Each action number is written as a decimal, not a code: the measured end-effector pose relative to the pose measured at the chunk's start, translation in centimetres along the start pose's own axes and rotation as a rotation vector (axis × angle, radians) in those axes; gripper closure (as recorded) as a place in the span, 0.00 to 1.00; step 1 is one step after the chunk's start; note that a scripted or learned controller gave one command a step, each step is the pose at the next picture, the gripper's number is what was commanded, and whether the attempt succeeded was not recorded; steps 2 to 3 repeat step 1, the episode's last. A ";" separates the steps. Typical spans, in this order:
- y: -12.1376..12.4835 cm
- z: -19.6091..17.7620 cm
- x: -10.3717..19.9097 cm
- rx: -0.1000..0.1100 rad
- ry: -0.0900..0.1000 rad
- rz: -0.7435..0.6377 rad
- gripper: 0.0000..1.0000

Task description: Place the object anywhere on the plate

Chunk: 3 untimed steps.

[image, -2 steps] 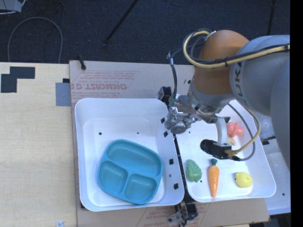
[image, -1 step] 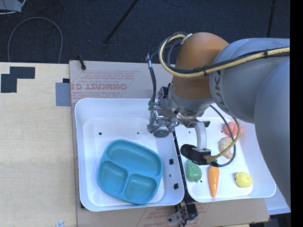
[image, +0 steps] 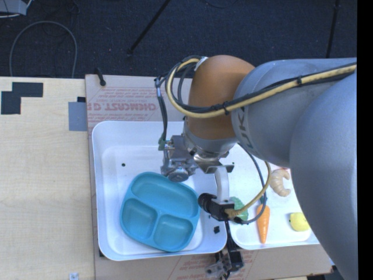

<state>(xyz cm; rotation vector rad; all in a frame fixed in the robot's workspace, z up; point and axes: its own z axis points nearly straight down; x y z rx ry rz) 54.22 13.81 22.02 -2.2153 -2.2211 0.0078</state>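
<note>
Blue plate [image: 158, 210] lying at gripper's [image: 176, 169] 7 o'clock | grip state unreadable | likely object, green piece [image: 240, 207], sitting at 4 o'clock by bins' divide | risk: gripper closing empty, nothing reaching plate.

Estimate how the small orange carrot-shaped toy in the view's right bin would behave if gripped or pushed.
The orange carrot-shaped toy tapers to a point, so a sideways push would probably roll it in a curve. It looks smooth and rigid, so a grip near the thin tip might squeeze it out. Being small, it is probably light.
</note>
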 end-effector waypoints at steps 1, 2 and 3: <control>0.0 0.0 -0.1 -0.001 -0.001 0.001 0.00; 0.0 0.0 -0.1 -0.001 -0.001 0.001 0.00; 0.0 0.0 -0.1 -0.001 -0.001 0.001 0.00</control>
